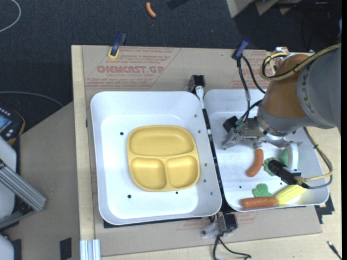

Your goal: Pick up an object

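Along the near edge of the right-hand bin point(227, 196), a shallow tray of smooth white plastic, lies a glossy reddish-orange sausage point(259, 202), lengthwise to that edge. A yellow blocky piece point(293, 194) sits just beside it toward the bin's near right corner. A small knobbly green piece point(262, 190) touches the sausage from the far side.

Farther in, near the middle of the same bin, a second orange sausage point(255, 162) lies roughly end-on to the near edge. A pale green-and-white item point(289, 157) is partly hidden under the arm, so its shape is unclear.

Just beyond these, the gripper point(230, 133) is low over the bin's floor, near the edge shared with the other bin. Its two fingers point(230, 124) are spread apart, with bare white plastic between them and nothing held.

The left-hand bin point(103, 145) holds a matte yellow plate point(162, 157), rounded-rectangular and moulded into three compartments.

The bench point(135, 69) is brown board with red lettering. Two blue clamps point(116, 45) grip its far edge.
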You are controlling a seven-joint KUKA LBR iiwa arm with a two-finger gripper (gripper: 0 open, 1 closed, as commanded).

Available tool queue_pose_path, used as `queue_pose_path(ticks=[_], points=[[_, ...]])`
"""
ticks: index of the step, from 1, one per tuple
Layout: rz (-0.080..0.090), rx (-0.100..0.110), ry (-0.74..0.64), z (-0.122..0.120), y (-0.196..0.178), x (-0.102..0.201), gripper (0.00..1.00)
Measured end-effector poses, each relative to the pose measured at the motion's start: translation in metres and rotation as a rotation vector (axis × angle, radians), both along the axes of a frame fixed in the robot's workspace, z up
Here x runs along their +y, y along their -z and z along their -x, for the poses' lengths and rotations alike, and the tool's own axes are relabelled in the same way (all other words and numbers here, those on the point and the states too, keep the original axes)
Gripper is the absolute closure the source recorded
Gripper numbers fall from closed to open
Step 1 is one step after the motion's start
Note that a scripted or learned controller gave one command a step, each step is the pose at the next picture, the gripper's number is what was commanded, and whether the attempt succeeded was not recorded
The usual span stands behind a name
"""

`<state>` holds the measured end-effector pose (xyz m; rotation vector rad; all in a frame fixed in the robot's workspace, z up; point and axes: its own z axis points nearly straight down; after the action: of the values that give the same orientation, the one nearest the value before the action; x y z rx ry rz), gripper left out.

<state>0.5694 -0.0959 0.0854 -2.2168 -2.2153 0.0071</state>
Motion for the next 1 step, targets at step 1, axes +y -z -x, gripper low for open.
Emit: queue_pose_path(ticks=[1], points=[[0.0,-0.004,0.0,0.0004,0.001,0.0002,0.0]])
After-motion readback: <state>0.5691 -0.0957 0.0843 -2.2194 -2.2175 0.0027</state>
